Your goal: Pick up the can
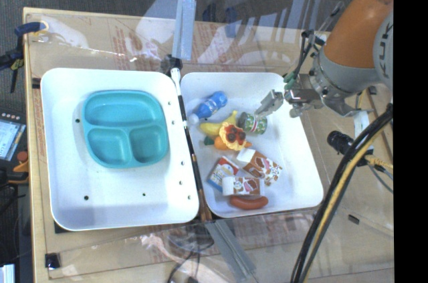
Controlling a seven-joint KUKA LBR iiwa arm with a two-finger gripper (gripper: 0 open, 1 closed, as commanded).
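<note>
Can [253,123]: green-labelled, lying on its side in the right bin [294,195], toward the middle of its far half. You see the gripper [269,103] directly at the can's far side, its grey fingers reaching down to the can's upper end; whether they are apart or closed you cannot tell. Just left of the can lie a yellow and red toy cluster [229,134] and, nearer the bin's far-left corner, a blue bottle [210,105]. Small cartons [249,171] and a red sausage [248,202] sit toward the near edge. The left bin [60,201] carries a teal divided tray [126,127].
</note>
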